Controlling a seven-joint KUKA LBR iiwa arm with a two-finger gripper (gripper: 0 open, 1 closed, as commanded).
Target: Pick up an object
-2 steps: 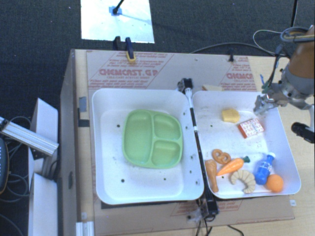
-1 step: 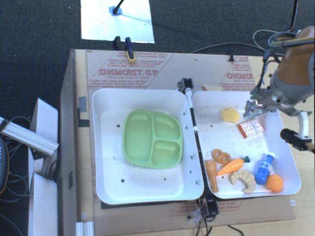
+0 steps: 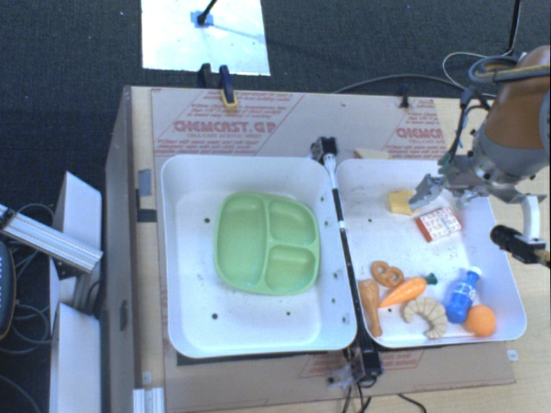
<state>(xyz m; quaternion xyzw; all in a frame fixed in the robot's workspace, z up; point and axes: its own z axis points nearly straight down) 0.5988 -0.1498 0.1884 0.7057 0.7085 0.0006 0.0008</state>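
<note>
Two shallow white bins sit side by side on the tabletop [image 3: 258, 119], seen from the single overhead camera at a slant.

Left bin [image 3: 185, 256]: one pale green divided plate [image 3: 267, 243], three compartments, lying flat near the middle.

Right bin [image 3: 508, 308]: eight small items.
- Yellow block [image 3: 399, 202], toward the far end, just beside the pincer.
- Red-and-white patterned box [image 3: 438, 224], near the yellow block, slightly nearer the camera.
- Pretzel [image 3: 387, 274], near the centre divider.
- Carrot [image 3: 405, 292], lying at a slant just beside the pretzel.
- Tan cone-like piece [image 3: 370, 306], along the divider side (exact kind unclear).
- Croissant [image 3: 426, 315], at the near end, next to the carrot.
- Blue bottle [image 3: 462, 293], tilted, white cap pointing away from the camera.
- Orange ball-like fruit [image 3: 481, 321], touching or just beside the bottle's base.

Arm [image 3: 516, 119]: grey with an orange band, reaching in from the right over the far end of the right bin.

Pincer [image 3: 428, 193]: low over the bin floor between the yellow block and the patterned box; fingers appear parted, with nothing visibly between them (the view is small, so the width of the gap is uncertain).
</note>
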